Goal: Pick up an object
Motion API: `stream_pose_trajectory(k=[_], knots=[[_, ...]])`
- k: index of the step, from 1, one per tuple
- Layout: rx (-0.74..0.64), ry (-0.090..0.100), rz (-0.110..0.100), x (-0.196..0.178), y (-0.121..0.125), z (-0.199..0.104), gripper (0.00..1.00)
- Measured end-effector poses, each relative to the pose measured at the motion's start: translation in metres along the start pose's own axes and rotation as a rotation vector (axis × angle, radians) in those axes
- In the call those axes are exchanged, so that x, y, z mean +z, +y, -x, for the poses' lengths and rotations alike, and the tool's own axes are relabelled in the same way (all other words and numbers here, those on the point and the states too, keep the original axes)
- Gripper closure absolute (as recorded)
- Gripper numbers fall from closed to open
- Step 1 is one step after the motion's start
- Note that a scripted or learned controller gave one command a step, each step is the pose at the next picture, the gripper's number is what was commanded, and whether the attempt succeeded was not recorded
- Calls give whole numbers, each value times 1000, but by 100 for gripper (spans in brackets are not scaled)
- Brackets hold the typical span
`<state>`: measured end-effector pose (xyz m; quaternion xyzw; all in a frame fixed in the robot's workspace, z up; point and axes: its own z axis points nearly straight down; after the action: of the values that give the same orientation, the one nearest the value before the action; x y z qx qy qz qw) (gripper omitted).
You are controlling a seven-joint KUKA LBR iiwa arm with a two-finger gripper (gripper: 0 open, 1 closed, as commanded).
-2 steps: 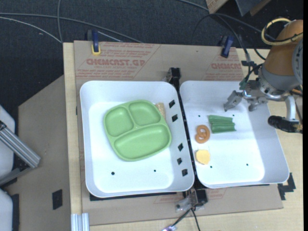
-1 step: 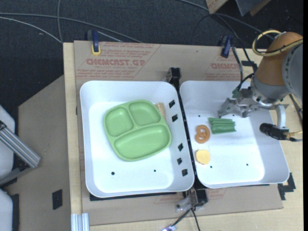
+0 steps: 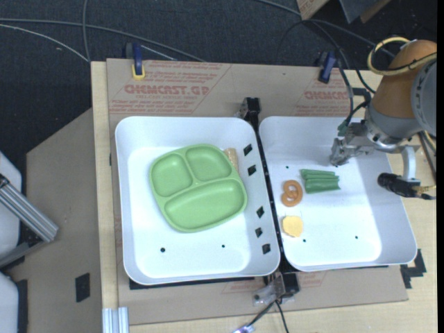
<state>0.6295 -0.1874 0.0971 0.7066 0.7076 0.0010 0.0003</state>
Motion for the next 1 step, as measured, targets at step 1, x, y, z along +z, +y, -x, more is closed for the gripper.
stream_pose_trajectory(k=[1], knots=[[2,-3,5,-61,-3,7,100]])
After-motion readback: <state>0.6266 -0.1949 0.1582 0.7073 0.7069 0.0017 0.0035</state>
